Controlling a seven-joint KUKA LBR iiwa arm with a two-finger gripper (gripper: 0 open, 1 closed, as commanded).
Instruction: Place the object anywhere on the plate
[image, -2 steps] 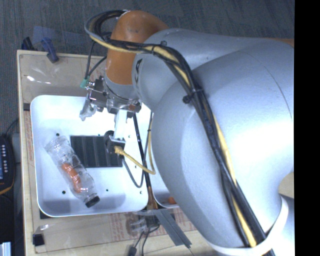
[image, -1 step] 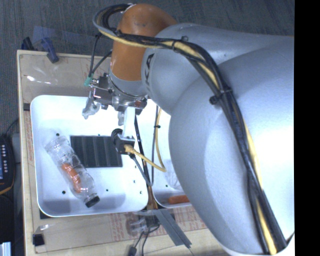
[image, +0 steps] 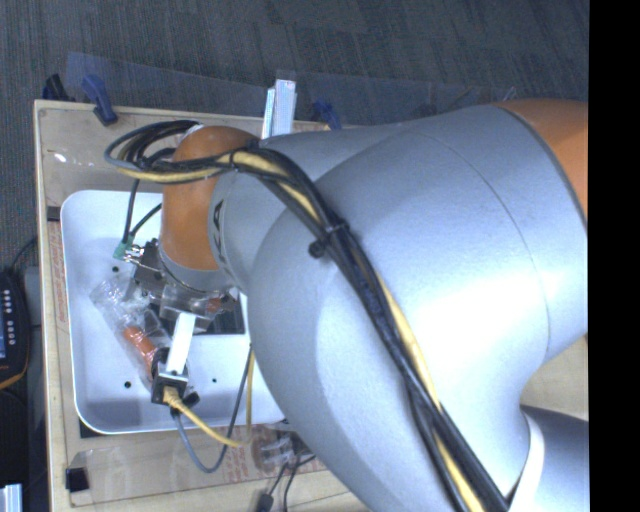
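My gripper (image: 150, 318) reaches down into the left white bin (image: 80, 290), below the orange wrist band (image: 195, 215). A small orange-brown object (image: 138, 344) lies on the bin floor right beside the gripper, partly hidden by it. A crumpled clear wrapper (image: 108, 294) lies just left of the gripper. Whether the gripper touches or holds either thing cannot be told from here.
The big grey arm (image: 420, 300) covers the right and middle of the view, hiding the other bin. Black and yellow cables (image: 150, 150) loop over the wrist. A white bar with a black end (image: 176, 358) hangs off the gripper over the bin's near side.
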